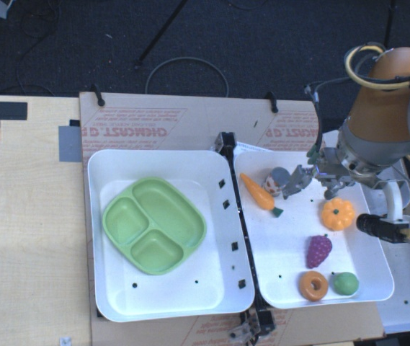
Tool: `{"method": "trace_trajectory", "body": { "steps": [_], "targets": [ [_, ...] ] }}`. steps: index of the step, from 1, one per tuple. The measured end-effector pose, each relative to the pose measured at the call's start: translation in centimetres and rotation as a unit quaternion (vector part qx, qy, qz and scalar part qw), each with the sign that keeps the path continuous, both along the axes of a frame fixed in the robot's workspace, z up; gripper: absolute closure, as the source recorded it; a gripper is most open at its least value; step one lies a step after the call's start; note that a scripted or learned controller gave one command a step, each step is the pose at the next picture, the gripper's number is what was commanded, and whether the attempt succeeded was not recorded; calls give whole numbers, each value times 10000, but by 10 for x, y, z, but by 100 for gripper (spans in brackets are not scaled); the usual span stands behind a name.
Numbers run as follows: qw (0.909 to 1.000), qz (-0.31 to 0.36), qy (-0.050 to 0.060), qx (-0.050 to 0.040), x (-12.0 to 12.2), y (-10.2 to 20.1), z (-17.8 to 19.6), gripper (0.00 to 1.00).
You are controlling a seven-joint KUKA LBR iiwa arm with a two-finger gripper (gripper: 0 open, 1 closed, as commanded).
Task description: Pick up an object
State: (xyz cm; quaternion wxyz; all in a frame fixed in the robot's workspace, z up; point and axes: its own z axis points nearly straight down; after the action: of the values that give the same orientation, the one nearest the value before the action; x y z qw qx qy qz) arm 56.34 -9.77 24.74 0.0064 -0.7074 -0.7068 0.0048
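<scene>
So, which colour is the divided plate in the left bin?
Light green; the plate shows clearly in the camera view.

Arm (377,114) bent low (end effector (296,181) leftward).

In the right bin (291,294), the carrot (258,192) lies at the upper left, close beside the gripper (296,181). The pumpkin (337,214), grapes (318,250), donut (313,285) and lime (345,283) crowd the right side and bottom. Open floor shows at the lower left and centre. In the left bin (111,301), a green plate (153,225) takes the middle; bare floor rings it.
</scene>
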Motion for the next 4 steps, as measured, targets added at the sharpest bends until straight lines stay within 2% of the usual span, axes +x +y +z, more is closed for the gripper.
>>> {"method": "trace_trajectory", "body": {
  "steps": [1, 2, 4],
  "targets": [
    [10000, 9, -58, -6, 2, 0, 6, 0],
    [10000, 9, -28, -1, -1, 6, -57, 0],
    [10000, 0, -31, -2, -5, 13, -156, 0]
  ]
}}
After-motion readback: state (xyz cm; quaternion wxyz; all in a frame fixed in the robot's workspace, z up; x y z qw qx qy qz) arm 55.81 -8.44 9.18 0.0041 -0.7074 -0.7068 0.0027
